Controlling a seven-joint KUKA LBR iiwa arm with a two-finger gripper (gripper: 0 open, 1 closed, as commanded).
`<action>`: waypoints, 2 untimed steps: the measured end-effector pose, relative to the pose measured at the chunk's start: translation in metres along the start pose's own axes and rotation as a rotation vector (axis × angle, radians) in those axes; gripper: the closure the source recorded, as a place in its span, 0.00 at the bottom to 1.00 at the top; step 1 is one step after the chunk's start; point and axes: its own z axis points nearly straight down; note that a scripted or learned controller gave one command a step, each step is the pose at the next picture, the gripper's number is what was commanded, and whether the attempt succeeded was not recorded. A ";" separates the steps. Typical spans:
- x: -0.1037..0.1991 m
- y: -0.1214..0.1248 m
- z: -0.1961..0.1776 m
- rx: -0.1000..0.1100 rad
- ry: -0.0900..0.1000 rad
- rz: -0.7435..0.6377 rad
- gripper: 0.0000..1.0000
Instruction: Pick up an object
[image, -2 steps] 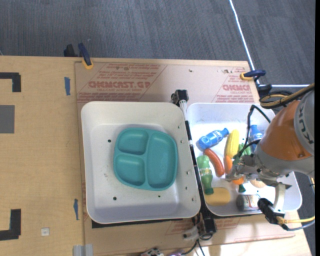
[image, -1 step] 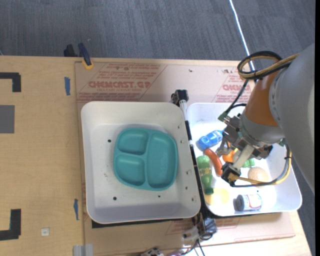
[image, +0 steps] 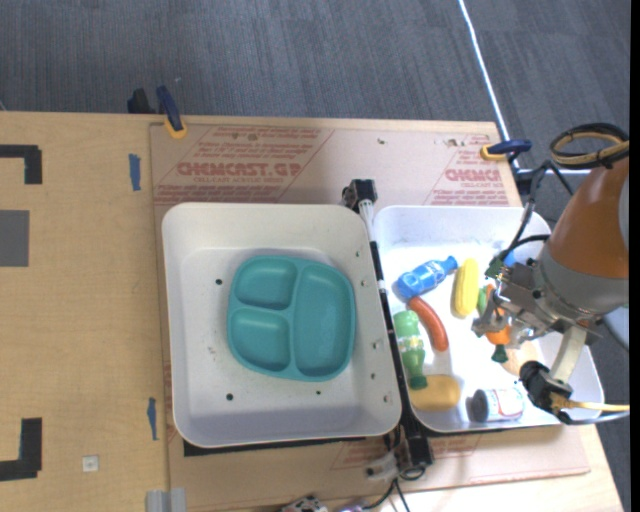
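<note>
A: Where is the gripper (image: 497, 322) right now?

B: It sits low over the right bin (image: 440, 225), close to that bin's right edge, about halfway along it. The grey arm (image: 590, 250) with its orange band comes in from the right.

A: Are the fingers clenched or released?

B: I cannot tell; the wrist hardware covers them from this angle. An orange object (image: 499, 352) shows just below the gripper, but whether it is between the fingers is not clear.

A: What else lies in that bin?

B: A blue bottle (image: 425, 277) is tilted near the middle, with a yellow banana-like piece (image: 465, 286) just to its right. A red-orange sausage shape (image: 431, 323) lies below the bottle. Along the bin's left edge there is a green bottle (image: 408, 340). Near the bin's front edge rests a tan, rounded object (image: 437, 392), and beside it, toward the front right corner, a small container with a dark cap (image: 495, 404) lies on its side.

A: And the left bin (image: 190, 300)?

B: It holds a teal divided plate (image: 292, 316), lying flat near the centre, three compartments facing up.

A: What carries the bins?

B: A sheet of cardboard (image: 250, 165) on the wooden bench (image: 70, 300).
</note>
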 end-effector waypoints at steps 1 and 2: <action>-0.022 0.014 0.117 -0.007 0.002 -0.157 1.00; 0.025 -0.012 -0.001 -0.003 0.000 0.051 1.00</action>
